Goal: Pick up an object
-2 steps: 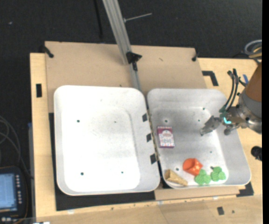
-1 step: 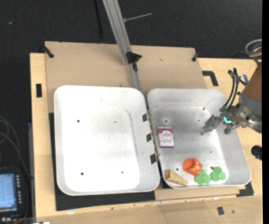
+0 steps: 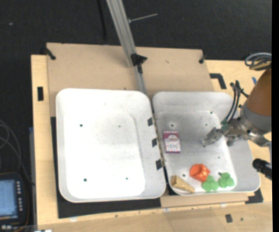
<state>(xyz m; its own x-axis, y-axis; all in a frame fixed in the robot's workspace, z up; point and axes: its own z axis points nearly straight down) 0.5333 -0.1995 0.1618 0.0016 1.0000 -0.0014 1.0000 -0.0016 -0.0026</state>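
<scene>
Along the right edge of the right-hand shallow white plastic bin, the grey two-finger gripper reaches in over the bin's middle, its orange-banded arm behind it. Whether it is released or clenched I cannot tell; nothing is visibly held by it.

Candidates for picking all lie in this bin. A small purple-and-white printed card packet lies flat near the bin's left edge, well apart from the gripper. Clustered along the near edge are a tan wedge-shaped piece at the near-left corner, a glossy orange rounded toy just beside it, and two knobbly green pieces touching or nearly touching each other toward the near-right corner. Their crowding at that edge suggests the bin slopes or they were tumbled there.

By my judgement the flat packet offers little to pinch, while the lumpy green and orange pieces give better purchase. The left-hand white bin, scuffed grey in its middle, sits against its neighbour.
</scene>
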